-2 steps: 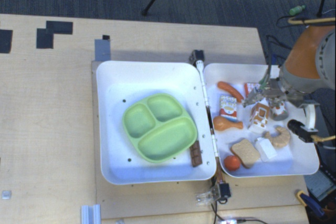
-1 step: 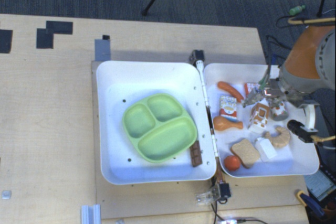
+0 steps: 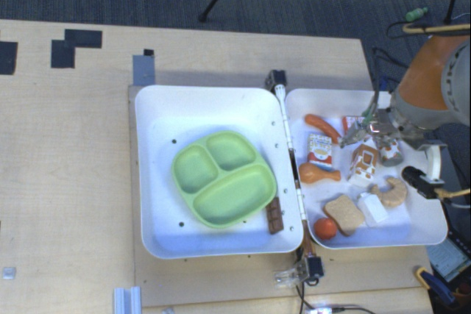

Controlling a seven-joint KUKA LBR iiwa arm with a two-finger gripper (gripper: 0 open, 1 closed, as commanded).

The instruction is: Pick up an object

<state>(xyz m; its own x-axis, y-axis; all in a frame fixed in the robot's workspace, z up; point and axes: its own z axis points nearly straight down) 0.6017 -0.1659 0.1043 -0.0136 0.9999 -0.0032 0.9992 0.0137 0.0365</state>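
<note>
My gripper [image 3: 370,134] hangs over the back part of the right bin [image 3: 423,235], open with nothing between its fingers. Just in front of it lies a brown and white carton [image 3: 363,162]. To its left are an orange sausage [image 3: 322,126], a small red and white packet [image 3: 320,149] and a drumstick [image 3: 318,173]. Nearer the front lie a bread slice [image 3: 344,213], a red tomato [image 3: 324,229], a white block [image 3: 374,209] and a tan pastry [image 3: 393,192].
The left bin [image 3: 158,114] holds a green divided plate [image 3: 224,178] with a brown bar [image 3: 274,215] against its right side. A black part [image 3: 417,182] of the arm juts over the right bin's right side. Cables run along the bench's right edge.
</note>
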